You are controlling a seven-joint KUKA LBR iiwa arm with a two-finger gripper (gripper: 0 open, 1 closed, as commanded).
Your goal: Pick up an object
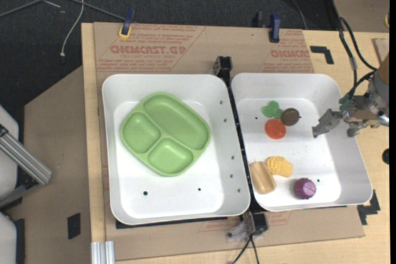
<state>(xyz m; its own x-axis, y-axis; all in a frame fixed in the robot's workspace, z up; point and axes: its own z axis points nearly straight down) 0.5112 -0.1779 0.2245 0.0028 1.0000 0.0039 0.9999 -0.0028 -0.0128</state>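
The right bin point(328, 86) holds several toy foods: a green leafy piece point(270, 109), a brown ball point(289, 115), a red-orange tomato point(275, 128), a yellow corn piece point(279, 166), a tan bun point(262, 177) and a purple piece point(304, 188). My gripper point(339, 128) hangs over the right side of this bin, to the right of the brown ball and apart from it. Its fingers point(323, 125) are spread, it is open, and nothing is between them.
A light green divided plate point(164, 133) lies in the left bin point(117, 195). A black divider with clamps runs between the two bins. Cables lie on the dark floor behind the bench, and cardboard boxes stand at the upper right.
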